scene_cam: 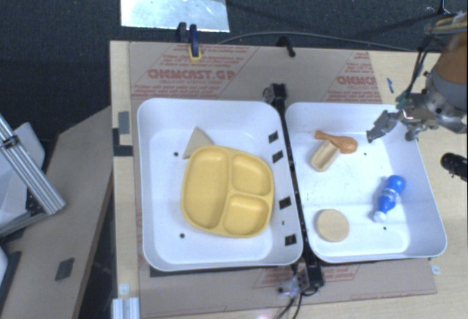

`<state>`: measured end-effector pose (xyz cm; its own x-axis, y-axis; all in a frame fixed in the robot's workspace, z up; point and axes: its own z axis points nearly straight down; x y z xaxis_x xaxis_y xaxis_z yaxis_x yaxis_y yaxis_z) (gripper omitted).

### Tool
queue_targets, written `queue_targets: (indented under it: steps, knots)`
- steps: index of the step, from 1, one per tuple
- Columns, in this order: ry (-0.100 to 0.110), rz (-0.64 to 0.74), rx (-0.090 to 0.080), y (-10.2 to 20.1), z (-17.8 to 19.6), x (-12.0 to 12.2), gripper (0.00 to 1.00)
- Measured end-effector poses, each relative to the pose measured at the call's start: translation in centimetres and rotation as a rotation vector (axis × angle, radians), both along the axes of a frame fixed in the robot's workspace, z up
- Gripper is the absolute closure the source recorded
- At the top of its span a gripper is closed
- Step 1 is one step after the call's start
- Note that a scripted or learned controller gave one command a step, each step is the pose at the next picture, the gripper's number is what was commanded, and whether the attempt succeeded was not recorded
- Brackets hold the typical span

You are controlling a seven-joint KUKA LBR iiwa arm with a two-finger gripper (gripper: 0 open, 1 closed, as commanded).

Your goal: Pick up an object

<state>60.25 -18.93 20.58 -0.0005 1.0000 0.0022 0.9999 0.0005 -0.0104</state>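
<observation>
Camera view, scanning from the left: I see a yellow divided plate (227, 199) in the left bin (157, 164), a tan wedge (196, 142) tucked behind it. Right bin (420, 186) holds an orange spoon (336, 140), a tan cylinder (323, 156), a round disc (331, 225), a blue bottle (387, 197). My gripper (395, 125) hangs over the far right rim, fingers spread (nothing between them).

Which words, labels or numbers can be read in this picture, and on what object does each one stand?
"CHEMCAST GP": red print on the brown board under the two white bins, left of centre.
A second red print on the same board, upper right near: too blurred to read.
No other text is legible.
</observation>
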Motion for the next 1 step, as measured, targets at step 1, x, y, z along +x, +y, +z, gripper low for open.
queue_targets:
  steps: [1]
  knots:
    - [-0.012,0.003,-0.003,0.05,0.72,0.29,0.00]
